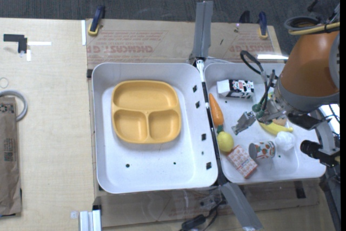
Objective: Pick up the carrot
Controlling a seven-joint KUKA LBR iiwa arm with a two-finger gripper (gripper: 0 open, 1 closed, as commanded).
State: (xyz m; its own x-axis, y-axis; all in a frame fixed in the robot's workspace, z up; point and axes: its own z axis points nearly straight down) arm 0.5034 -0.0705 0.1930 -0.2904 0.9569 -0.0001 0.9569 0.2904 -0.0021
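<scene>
Currently carrot (216, 111) hugs right bin's (303, 173) left wall, lemon (225, 141) below; fingers (244, 123) nearby, grip state unclear.

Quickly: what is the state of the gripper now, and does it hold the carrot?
Gripper: open or shut cannot be told; nothing seen between its fingers. The carrot lies in the right bin, apart from it.

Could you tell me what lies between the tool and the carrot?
In the camera view, bare white bin floor separates the tool from the carrot; the lemon sits just below that stretch.
</scene>
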